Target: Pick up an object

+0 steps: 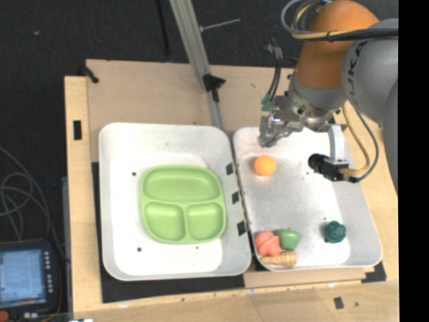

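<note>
Gripper (270,131): poised above right bin's (348,247) far-left corner, nothing seen between its fingers; open or closed, cannot tell. Orange ball (265,166): just beside it, likeliest target. 4 items lie along the near edge. Left bin (120,180): 1 green tray (182,203).

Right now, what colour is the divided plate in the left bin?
Light green, seen plainly in the camera view: the divided plate.
</note>
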`<action>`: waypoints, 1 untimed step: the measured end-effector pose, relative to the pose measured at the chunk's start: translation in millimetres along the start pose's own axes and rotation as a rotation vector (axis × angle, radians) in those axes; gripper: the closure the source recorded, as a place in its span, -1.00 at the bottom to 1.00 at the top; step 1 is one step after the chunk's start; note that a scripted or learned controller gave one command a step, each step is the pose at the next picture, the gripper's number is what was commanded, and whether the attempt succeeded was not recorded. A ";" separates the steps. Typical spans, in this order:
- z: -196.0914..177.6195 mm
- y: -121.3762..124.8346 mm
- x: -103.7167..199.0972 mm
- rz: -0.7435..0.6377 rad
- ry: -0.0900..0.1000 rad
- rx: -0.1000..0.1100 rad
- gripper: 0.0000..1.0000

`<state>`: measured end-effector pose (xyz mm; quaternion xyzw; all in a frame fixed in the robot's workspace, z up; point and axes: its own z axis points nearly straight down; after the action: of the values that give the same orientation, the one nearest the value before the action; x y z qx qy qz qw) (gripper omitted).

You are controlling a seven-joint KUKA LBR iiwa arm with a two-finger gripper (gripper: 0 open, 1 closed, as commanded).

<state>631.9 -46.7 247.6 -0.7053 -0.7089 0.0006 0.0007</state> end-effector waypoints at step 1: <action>-8.8 -18.8 47.5 -0.002 0.002 -0.003 1.00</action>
<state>612.9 0.7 256.4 -0.7045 -0.7097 -0.0011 0.0004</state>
